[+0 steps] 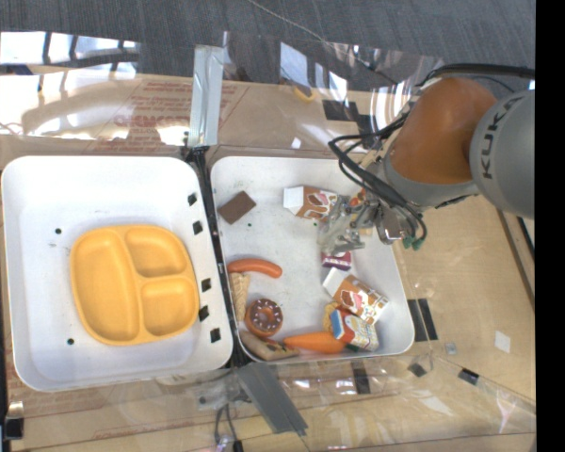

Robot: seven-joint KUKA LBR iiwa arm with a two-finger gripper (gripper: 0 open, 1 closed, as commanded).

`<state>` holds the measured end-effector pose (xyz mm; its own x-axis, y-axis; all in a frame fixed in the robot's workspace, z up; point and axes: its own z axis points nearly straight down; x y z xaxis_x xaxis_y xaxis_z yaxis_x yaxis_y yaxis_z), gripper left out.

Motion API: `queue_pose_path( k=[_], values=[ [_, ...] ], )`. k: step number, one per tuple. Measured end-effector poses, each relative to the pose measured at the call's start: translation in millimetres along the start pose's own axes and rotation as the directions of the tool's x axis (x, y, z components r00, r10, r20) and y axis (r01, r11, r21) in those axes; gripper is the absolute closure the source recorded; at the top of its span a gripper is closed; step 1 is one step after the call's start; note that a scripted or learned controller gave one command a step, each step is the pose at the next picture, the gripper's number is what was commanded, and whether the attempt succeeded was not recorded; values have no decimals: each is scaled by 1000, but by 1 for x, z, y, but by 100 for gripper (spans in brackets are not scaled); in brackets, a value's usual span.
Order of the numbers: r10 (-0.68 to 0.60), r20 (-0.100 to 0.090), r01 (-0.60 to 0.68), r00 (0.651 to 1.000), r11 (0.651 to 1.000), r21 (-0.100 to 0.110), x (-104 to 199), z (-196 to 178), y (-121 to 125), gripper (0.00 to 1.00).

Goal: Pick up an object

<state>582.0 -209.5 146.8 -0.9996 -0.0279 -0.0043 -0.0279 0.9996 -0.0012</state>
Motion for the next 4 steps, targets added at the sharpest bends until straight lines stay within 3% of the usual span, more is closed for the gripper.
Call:
queue_pose_path(
  k=[1, 2, 3, 4],
  values=[
    [0, -1, 0, 1000, 1000, 0, 0, 1, 0, 0],
    [121, 0, -121, 993, 993, 1, -20, 52, 0, 0],
    [215, -1, -215, 977, 977, -1, 9, 53, 2, 0],
    [108, 0, -108, 994, 994, -1, 79, 53, 3, 0]
  ],
)
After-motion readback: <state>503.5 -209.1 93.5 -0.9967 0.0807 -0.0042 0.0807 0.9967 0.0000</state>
